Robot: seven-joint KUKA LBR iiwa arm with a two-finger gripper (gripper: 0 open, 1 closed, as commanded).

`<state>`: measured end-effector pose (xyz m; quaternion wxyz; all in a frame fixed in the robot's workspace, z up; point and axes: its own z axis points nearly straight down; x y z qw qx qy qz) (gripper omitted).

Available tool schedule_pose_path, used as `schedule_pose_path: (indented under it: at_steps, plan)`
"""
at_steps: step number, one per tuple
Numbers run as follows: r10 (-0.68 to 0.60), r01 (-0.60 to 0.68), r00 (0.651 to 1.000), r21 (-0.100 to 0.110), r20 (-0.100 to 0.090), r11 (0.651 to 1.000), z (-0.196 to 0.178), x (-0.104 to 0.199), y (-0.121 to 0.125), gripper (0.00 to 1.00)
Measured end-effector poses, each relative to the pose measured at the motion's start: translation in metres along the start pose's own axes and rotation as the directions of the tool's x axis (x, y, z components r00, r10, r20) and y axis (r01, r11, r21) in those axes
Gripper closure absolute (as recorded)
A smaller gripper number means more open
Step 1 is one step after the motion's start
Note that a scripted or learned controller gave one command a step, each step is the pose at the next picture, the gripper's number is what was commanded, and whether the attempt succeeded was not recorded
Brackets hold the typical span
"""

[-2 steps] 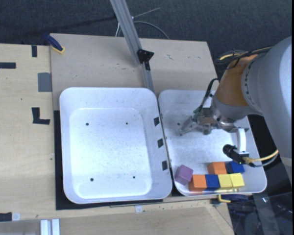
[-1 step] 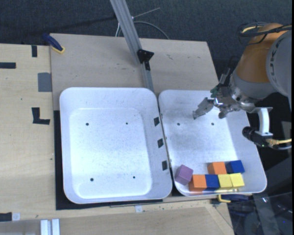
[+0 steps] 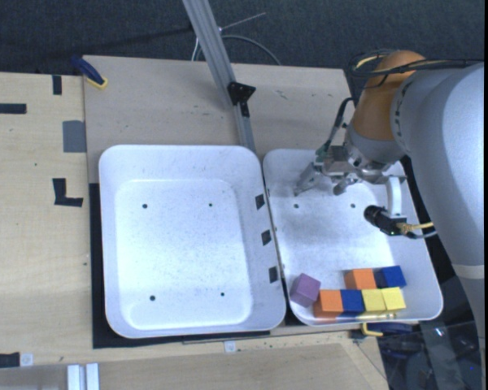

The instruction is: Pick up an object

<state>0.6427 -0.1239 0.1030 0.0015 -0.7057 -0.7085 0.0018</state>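
Hand (image 3: pixel 323 182) sits over the far end of the right bin (image 3: pixel 286 218), fingers spread wide, nothing between them. Blocks are well apart from it, clustered at the bin's near end: purple block (image 3: pixel 306 288) nearest the divider, then orange block (image 3: pixel 331 301), blue block (image 3: pixel 352 301), two yellow blocks (image 3: pixel 383 300); second row behind has another orange block (image 3: pixel 360 279) and blue block (image 3: pixel 390 276). Left bin (image 3: pixel 114 177) lies beside, across the worktop (image 3: pixel 32 242).
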Motion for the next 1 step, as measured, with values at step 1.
schedule_pose_path:
  at_steps: [1]
  plan:
    - [-0.002,0.002,1.0,0.005,0.003,1.0,0.0119,0.0336,0.0269,0.0]
